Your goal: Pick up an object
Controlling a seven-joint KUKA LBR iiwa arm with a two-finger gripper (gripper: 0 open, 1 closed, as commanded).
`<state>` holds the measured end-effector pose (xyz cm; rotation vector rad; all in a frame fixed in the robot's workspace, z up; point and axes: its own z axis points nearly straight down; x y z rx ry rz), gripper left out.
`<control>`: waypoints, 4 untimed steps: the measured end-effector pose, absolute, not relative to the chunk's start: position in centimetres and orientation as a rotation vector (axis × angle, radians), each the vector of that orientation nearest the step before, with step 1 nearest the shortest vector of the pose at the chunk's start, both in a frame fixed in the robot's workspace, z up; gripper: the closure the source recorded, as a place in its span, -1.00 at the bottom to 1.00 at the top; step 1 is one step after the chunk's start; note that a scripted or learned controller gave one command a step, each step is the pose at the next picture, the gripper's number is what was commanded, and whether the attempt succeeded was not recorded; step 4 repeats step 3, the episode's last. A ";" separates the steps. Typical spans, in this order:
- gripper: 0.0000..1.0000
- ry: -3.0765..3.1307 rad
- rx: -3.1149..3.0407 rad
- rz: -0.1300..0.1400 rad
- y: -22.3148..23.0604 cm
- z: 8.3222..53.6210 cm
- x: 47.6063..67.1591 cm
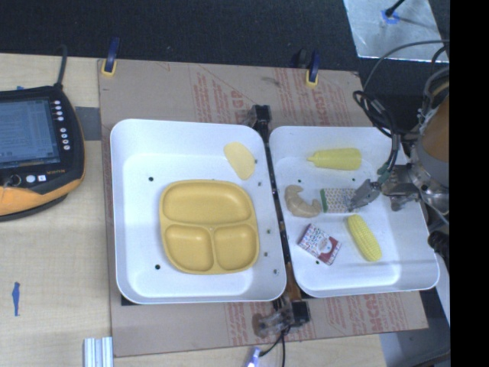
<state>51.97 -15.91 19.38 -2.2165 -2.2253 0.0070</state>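
While the red and white packet [318, 244] lies closest to the front rim of the right bin [367, 284], near that bin's left wall, the corn cob [364, 237] rests just to its right, tilted. Behind them sit a tan curved piece [301, 202] and a green and white packet [336, 199], side by side at mid-bin. The gripper [362, 196] reaches in from the right wall and touches the green packet's right end; whether its fingers are apart or together cannot be told, and nothing is seen clamped. Bare floor lies along the front rim. Farther back, a yellow cob-like piece [335, 158] lies near the rear wall. Across in the left bin [130, 228], a yellow divided tray [209, 225] fills the middle, with a pale yellow slice [240, 160] toward the back right corner
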 end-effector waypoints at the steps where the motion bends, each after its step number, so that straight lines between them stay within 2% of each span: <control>1: -1.00 -2.227 -2.215 0.004 -16.0 9.3 50.0; 2: 1.00 -2.231 -2.208 0.008 -16.0 10.3 49.9; 3: 1.00 -2.231 -2.209 0.004 -7.4 19.2 49.3; 4: 1.00 -2.231 -2.209 0.004 -7.4 19.2 49.3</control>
